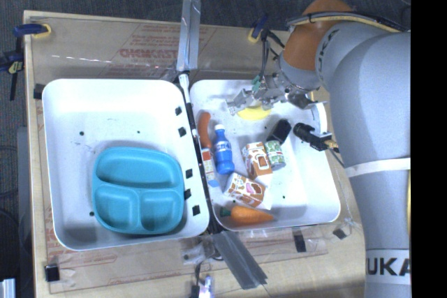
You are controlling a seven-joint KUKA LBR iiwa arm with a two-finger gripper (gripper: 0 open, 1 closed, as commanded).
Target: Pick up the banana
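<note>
in the far part of the right-hand shallow white plastic bin, the metal two-finger gripper of the grey arm with the orange band is seen low over the yellow banana. the step in hand is judged to be the approach or the grasp itself; lifting is not yet shown. whether the claw is spread or pressed together cannot be told from this view, as the fingers are small and merge with the bright bin floor.

the banana is found near the far wall of the right bin, just beside and partly under the gripper. a small patch of pale yellow is visible, curved, lying flat; the rest is hidden by the tool. no bruising or stem detail can be resolved.

nearer in the same bin are noted a blue plastic bottle with white cap, a reddish sausage-shaped item, small printed cartons and an orange carrot; all lie apart from the banana. a light blue compartment tray is seen in the left bin.

next move, as judged: the fingers would need to be set astride the banana's narrow width, closed, then raised straight up clear of the far wall.
</note>
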